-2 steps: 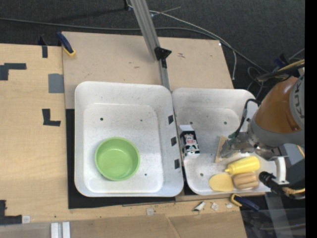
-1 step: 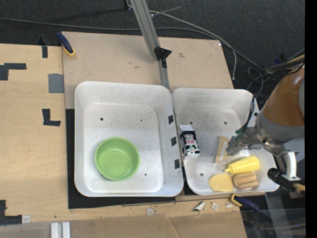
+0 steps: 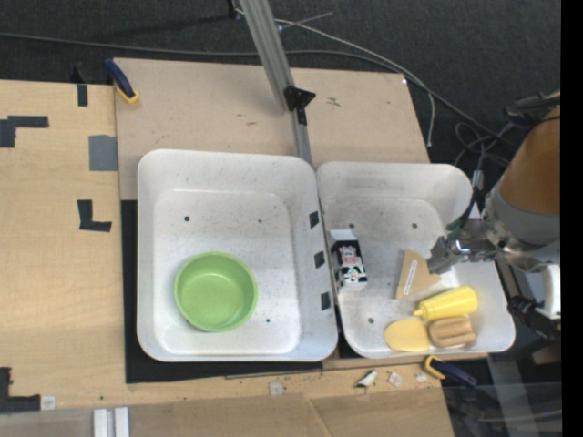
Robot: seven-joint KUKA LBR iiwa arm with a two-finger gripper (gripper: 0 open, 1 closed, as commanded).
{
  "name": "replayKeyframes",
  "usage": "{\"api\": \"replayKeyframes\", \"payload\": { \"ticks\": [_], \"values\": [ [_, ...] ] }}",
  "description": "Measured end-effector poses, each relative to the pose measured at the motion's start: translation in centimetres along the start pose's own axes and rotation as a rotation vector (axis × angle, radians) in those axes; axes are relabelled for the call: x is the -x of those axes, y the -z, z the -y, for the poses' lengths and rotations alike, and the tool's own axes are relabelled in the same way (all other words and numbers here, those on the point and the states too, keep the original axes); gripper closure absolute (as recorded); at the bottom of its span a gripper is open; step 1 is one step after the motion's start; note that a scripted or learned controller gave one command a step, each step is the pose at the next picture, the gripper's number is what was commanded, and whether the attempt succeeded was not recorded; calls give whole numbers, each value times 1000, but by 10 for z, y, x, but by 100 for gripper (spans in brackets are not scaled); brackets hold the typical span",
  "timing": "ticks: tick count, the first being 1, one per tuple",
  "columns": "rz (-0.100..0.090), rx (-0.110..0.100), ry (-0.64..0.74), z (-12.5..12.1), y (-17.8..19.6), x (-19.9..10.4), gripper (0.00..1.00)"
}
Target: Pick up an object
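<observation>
The right bin holds a small black-and-white carton near its left wall. A tan card piece lies toward the right. Along the front right corner sit a yellow bottle, a pale yellow oval and a tan block. My gripper hangs over the bin's right side, just above and right of the tan card, at the end of the grey and orange arm. A green bowl rests in the left bin.
A slanted metal pole runs from the top down to the seam between the bins. Cables trail across the dark floor at the upper right. A blue-and-yellow clip lies at the bench's far left corner.
</observation>
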State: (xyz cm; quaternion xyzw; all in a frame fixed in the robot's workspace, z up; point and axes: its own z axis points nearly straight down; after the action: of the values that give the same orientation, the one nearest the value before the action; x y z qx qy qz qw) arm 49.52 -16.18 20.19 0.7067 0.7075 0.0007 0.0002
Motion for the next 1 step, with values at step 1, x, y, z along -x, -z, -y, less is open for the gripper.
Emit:
{"api": "replayKeyframes", "payload": {
  "ticks": [1],
  "values": [
    [0, 1, 0, 0, 50, 0, 100]
  ]
}}
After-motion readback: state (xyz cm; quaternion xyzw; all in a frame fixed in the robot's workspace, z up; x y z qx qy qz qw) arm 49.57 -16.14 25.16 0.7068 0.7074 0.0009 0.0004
